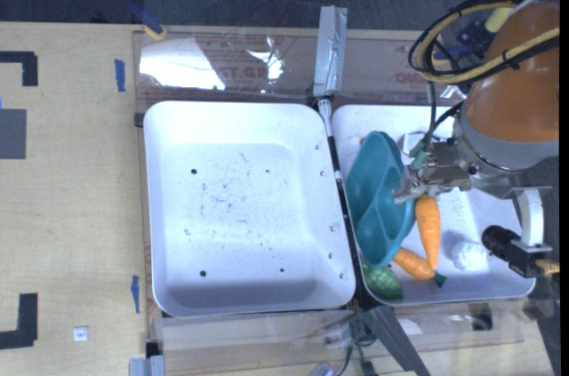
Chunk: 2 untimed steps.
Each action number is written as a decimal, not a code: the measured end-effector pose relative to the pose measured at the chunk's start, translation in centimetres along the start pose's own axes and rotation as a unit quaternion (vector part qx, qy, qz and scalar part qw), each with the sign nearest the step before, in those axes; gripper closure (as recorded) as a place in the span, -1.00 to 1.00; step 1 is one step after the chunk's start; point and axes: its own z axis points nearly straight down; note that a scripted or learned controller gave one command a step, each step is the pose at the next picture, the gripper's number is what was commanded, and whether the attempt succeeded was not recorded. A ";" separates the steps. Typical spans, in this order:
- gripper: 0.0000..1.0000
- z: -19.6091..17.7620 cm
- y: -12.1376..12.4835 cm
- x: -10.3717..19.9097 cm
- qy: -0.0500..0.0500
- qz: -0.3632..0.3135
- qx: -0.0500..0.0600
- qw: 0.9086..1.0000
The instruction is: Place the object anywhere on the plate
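Carrots (428, 228), plate (378, 196) in right bin (498, 281)

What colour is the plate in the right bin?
The plate is teal blue, seen clearly in the camera view, lying tilted against the right bin's left wall.

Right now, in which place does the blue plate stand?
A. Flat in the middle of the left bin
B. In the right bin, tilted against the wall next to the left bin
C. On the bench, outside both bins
B: the blue plate stands tilted in the right bin, against the wall shared with the left bin, with two carrots beside it.
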 end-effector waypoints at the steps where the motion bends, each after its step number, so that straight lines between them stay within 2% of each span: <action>1: 1.00 -0.9 1.0 4.8 -0.004 -0.186 -0.005 0.982; 2: 1.00 -2.0 6.0 9.8 -0.002 -0.208 -0.006 0.978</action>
